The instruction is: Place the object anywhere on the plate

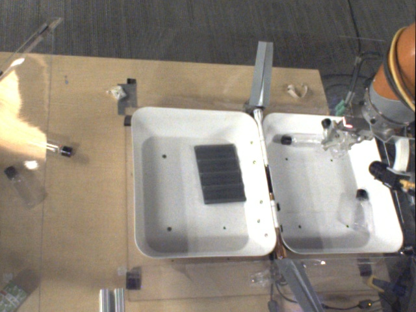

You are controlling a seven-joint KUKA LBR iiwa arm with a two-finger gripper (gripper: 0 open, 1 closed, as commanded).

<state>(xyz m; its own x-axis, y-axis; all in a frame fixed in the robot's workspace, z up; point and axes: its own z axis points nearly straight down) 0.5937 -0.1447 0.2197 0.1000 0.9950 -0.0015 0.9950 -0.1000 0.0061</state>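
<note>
Gripper (pixel 338 135), state indeterminable, sits right of the plate (pixel 220 173), at a clear vial's (pixel 300 139) end; advise centring on the vial's body before lifting.

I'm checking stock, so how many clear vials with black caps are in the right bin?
2. One vial lies along the right bin's back wall, beside the gripper. The other vial lies near its front right corner. Clear glass is faint, so more may go unseen.

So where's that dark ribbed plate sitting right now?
In the camera view, the dark ribbed plate lies flat on the floor of the left bin, a bit right of its middle, near the wall shared with the right bin.
</note>
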